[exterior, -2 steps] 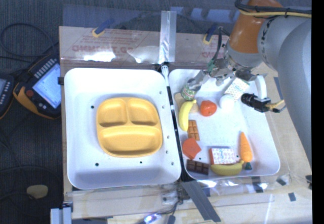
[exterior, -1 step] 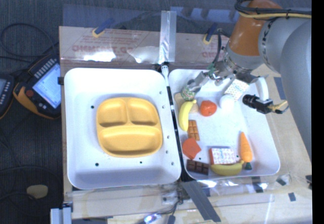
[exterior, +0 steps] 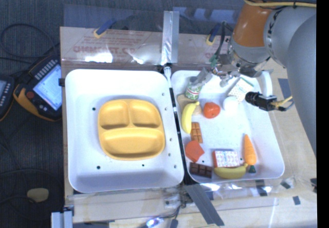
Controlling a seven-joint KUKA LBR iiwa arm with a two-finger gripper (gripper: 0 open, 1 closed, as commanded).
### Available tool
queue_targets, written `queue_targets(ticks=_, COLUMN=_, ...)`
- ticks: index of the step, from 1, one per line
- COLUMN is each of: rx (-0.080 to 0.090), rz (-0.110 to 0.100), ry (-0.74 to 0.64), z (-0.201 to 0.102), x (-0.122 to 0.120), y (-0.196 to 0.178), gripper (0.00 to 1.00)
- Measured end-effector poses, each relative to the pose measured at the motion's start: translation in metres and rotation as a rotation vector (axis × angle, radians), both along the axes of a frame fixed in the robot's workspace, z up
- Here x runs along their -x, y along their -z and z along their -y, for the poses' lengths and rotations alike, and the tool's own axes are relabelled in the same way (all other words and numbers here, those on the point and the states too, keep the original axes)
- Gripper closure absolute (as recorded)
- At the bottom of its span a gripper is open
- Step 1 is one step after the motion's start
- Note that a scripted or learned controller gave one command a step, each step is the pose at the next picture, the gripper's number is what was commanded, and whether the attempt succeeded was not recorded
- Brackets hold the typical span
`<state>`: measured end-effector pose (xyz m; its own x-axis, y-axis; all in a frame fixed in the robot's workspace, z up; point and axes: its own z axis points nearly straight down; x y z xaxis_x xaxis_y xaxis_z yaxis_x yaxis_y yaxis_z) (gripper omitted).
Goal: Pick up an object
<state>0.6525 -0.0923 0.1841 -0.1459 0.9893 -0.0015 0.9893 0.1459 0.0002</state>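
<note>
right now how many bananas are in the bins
2, both in the right bin. One banana lies along its left wall beside the red tomato; the other banana lies at the near edge, under the small patterned box.

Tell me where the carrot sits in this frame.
The carrot lies in the right bin, near its right wall toward the front, pointing away from the camera, just right of the patterned box and above the front banana.
</note>
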Motion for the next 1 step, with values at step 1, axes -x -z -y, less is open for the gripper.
queue_targets(ticks=1, rx=0.000, rz=0.006, ry=-0.154, z=0.0128, x=0.0294, y=0.0892, gripper=0.00)
